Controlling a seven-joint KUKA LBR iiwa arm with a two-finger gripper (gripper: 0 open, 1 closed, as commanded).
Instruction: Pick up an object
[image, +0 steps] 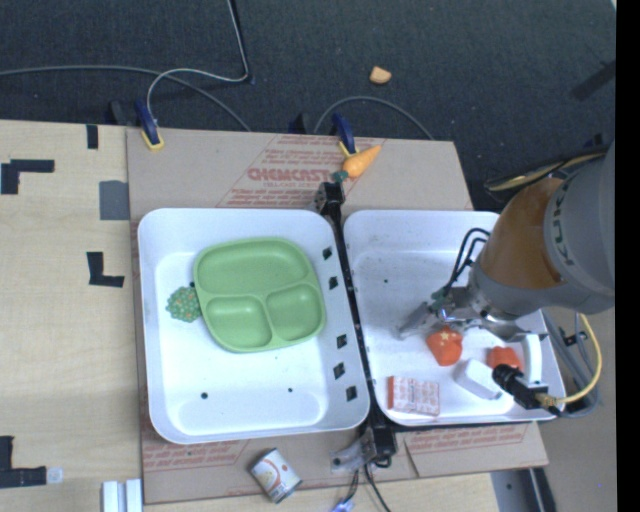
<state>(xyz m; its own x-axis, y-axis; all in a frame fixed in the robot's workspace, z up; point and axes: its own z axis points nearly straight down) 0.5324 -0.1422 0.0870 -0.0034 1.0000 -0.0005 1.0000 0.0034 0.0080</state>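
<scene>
Within the right bin (400, 232), a red-orange object (446, 346) lies near the centre, directly below the gripper (437, 312); whether the pincer is apart or closed cannot be determined. Nearby lie a red-and-white packet (413, 396) and a white block (477, 379), while the left bin (160, 300) carries a green divided plate (260, 294).

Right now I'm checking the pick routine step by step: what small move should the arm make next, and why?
Probably a short descent straight onto the red-orange object. The tool sits just above and beside it in the right bin, and nothing is seen held. The pink packet and white block lie apart from it, so there looks to be room.
</scene>
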